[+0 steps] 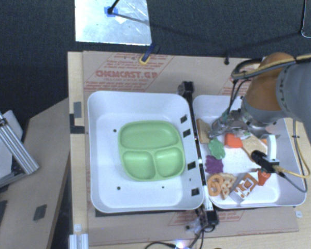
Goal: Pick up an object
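"CHEMCAST" lettering on cardboard sheet (125,71)

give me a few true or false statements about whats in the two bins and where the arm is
1. A green divided tray lies in the left bin. True.
2. The arm hangs over the left bin. False: it is over the right bin, reaching in from the right.
3. A pretzel lies near the right bin's front edge. True.
4. The purple piece rests on the green tray. False: it lies in the right bin, just in front of a small green piece.
5. The gripper is among the small items in the right bin. True.
6. The tray has five compartments. False: it has three.
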### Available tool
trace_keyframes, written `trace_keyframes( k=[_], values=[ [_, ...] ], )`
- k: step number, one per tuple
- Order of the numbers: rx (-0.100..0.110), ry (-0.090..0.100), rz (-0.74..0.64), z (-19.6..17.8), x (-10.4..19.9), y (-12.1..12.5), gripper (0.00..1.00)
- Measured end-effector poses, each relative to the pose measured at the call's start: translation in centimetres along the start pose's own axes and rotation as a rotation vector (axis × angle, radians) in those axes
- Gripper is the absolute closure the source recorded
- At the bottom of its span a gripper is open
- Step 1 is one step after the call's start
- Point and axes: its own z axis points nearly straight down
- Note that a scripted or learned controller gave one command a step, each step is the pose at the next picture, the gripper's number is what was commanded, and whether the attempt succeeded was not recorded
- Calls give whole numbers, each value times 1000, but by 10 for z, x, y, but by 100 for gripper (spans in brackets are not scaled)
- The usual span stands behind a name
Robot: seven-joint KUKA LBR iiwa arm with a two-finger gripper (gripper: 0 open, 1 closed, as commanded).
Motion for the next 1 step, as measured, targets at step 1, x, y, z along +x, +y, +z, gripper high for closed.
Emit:
trace_keyframes(
  k=[1],
  values=[
    [-9, 1, -1, -1, -1, 7, 0]
  ],
)
